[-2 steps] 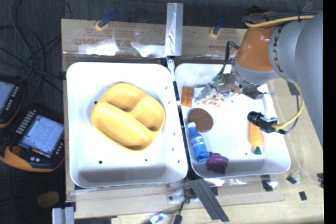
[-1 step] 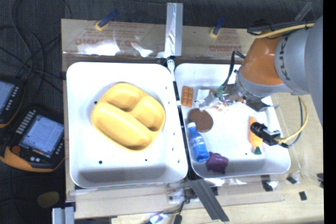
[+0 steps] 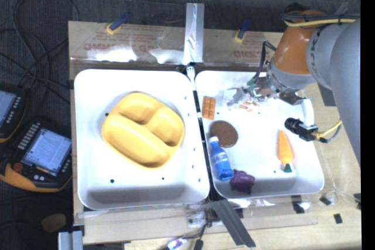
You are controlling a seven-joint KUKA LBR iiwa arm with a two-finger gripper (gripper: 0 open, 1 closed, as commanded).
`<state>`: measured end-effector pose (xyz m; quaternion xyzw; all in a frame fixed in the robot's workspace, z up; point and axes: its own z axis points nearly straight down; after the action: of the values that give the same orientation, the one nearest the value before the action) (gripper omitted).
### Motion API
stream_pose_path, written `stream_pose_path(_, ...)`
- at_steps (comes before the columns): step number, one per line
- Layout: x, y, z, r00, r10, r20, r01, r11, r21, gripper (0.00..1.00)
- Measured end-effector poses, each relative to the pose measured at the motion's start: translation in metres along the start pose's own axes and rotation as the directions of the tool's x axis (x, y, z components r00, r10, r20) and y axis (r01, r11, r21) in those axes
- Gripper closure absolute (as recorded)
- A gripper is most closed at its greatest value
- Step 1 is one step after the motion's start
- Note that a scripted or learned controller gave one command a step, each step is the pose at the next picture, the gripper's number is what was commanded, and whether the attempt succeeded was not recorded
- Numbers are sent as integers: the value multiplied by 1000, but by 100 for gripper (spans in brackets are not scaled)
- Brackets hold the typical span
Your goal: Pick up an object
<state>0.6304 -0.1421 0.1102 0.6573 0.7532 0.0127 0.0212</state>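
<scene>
The robot's end effector (image 3: 241, 95), its state impossible to tell, hovers low in the right white bin (image 3: 304, 181) near a small flat orange block (image 3: 208, 106), which might slide away untouched.

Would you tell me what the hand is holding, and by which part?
That cannot be told: the hand sits low at the right bin's far edge, its tips blurred.

The grey arm (image 3: 337, 61) reaches in from the right, orange band above its wrist, gripper (image 3: 243, 93) lowered leftward.
</scene>
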Motion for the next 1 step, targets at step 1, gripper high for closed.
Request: stream_pose_path(1,25,10,-35,983,184,-5,-184,982,51,0)
